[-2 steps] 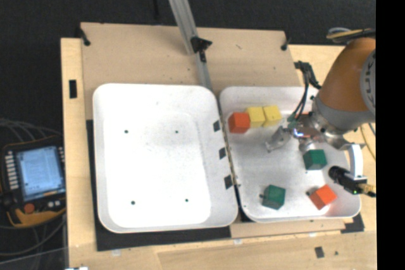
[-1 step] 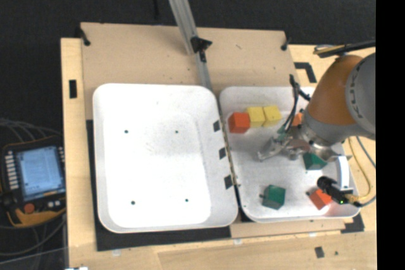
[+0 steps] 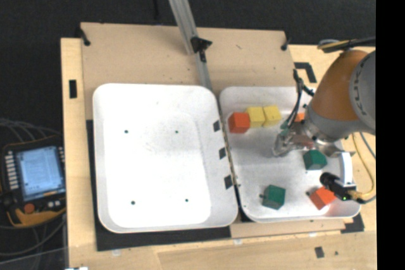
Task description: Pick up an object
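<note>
My gripper [image 3: 282, 143] hangs low over the middle of the right bin [image 3: 253, 161], below the orange-banded wrist. An orange-red block [image 3: 239, 122] and two yellow blocks [image 3: 257, 115] [image 3: 272, 114] lie in a row at the bin's upper left, just up and left of the gripper. One green block [image 3: 314, 160] sits right beside the gripper on its right. Another green block [image 3: 274, 196] lies near the bin's front edge. An orange block [image 3: 321, 198] rests in the front right corner. A small orange piece [image 3: 300, 116] peeks out beside the arm.
The left bin [image 3: 158, 155] lies next to the right one, with a divider rim between them. A metal pole [image 3: 180, 3] slants up from the back of the bench. A handheld screen unit [image 3: 35, 174] sits off the bench's left side.
</note>
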You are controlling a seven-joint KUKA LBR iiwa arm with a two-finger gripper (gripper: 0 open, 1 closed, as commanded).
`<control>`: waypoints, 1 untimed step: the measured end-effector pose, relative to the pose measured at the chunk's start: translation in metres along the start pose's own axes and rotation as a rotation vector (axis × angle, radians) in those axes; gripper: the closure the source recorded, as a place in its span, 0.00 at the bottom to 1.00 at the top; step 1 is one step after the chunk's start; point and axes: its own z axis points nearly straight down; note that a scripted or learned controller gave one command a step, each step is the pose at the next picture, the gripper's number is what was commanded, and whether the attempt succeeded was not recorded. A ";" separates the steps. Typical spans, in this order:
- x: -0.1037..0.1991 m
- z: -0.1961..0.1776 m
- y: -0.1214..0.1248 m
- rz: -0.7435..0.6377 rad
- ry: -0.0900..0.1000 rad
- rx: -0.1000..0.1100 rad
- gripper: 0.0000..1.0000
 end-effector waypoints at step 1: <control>-0.003 -0.065 0.004 -0.011 -0.001 -0.003 1.00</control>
